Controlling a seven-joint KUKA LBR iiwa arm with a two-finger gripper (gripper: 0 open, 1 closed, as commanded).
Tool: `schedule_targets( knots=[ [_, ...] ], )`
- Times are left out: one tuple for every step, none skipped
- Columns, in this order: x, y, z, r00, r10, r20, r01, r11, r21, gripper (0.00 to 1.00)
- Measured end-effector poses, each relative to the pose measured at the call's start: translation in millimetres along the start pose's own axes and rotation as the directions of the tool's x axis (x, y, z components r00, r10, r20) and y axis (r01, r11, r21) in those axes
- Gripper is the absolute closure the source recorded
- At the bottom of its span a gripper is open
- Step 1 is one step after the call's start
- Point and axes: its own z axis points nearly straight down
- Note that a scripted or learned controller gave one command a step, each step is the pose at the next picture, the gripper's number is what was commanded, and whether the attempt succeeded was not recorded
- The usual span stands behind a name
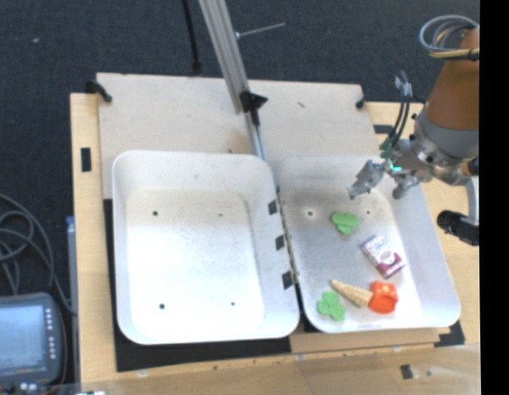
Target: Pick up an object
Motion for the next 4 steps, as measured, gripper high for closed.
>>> schedule_targets(
  knots=[
    [0.1,0.9,-2.7,1.0,0.0,0.001,0.0,1.0,-0.005,0.0],
    [-2.5,-1.7,60.3,1.0,0.003,0.002,-0.003,1.0,0.002,0.0],
    [-6.3,-12.6,115.0,1.0,0.003,0.002,-0.003,1.0,0.002,0.0],
    [-7.8,-13.1,152.2,1.0,0.005,0.002,-0.005,1.0,0.0,0.0]
  ],
)
